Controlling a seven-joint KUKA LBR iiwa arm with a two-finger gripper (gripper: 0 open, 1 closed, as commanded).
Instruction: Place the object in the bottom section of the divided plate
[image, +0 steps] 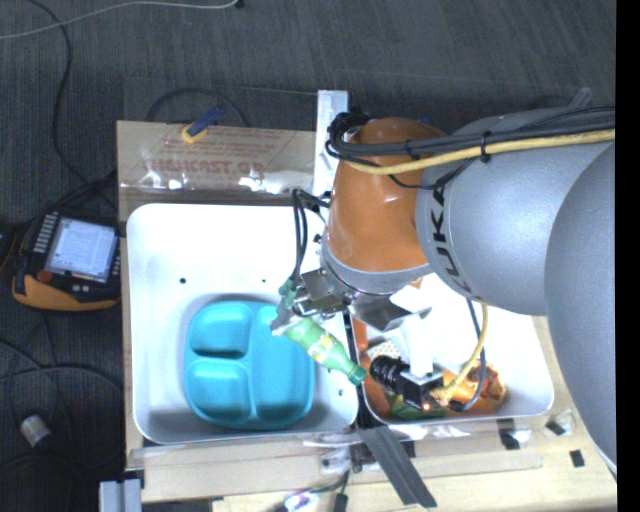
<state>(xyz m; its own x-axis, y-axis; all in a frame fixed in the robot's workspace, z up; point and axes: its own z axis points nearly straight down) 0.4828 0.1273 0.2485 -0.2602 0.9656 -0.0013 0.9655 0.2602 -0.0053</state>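
A green bottle (325, 350) is being gripped between the fingers of the gripper (296, 312) — tilted over the blue divided plate's (247, 365) right edge

Dark grey carpet (80, 90) lies around my tabletop (230, 140). Loose cables (40, 40) trail across it, and an orange handheld screen (65, 260) rests at the left.

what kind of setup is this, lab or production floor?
Likely a research lab: a robot arm over two white bins on a bench, a handheld control pendant on grey carpet, and loose cables lying about.
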